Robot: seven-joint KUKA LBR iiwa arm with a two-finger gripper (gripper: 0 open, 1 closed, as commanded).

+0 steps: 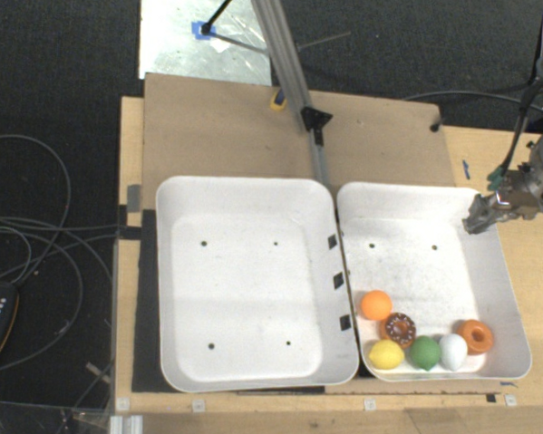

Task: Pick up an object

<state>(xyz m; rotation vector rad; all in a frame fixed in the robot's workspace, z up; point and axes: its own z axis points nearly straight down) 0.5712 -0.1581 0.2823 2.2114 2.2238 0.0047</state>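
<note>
The gripper [482, 216] sits at the right of the frame, over the upper right rim of the right bin [417, 219], at the end of the grey arm [541, 180] that comes in from the right edge. Whether it is spread or pressed together cannot be told from this view, and nothing can be seen between its tips.

All the small objects lie together in the lower right corner of the right bin, well apart from the gripper. An orange ball [376, 305] is furthest toward the bin's middle. Just below and to its right lies a brown doughnut [399, 328] with pale sprinkles, touching or nearly touching the ball. Along the bin's lower wall sit a yellow lemon-like fruit [387, 354], a green ball [423, 353] and a white egg-shaped object [452, 351], side by side in a row from left to right. An orange ring [476, 336] lies just up and right of the white one, near the bin's right wall.

The left bin [250, 283] lies beside the right one, their inner rims meeting at the middle of the frame. Both rest on a tan surface [222, 127]. A grey pole [285, 53] slants down from the top centre toward the bins.
</note>
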